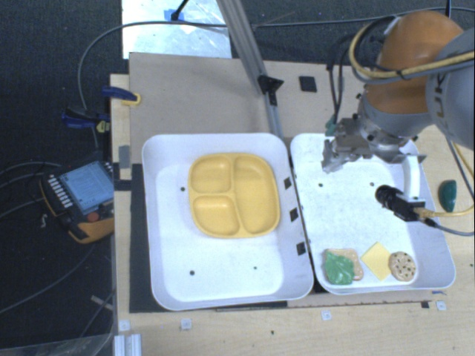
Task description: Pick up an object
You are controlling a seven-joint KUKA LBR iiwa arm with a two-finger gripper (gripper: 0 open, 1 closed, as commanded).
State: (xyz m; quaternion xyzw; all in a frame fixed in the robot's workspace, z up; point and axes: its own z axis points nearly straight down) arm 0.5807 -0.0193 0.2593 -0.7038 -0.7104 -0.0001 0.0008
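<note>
Far to the gripper's left, we see a yellow sectioned plate (234, 195) of smooth moulded plastic, lying flat in the left bin (171, 273), likely as a fixed target. The gripper (338, 153) hangs over the far end of the right bin (445, 269), nothing visibly held; we cannot tell how it stands. Near the bin's front edge, well apart from the gripper, lie the candidates: a green-topped toast (341, 266), a flat yellow cheese slice (376, 260), and a round speckled cookie (401, 266), spread singly, we judge, for easy picking.
</note>
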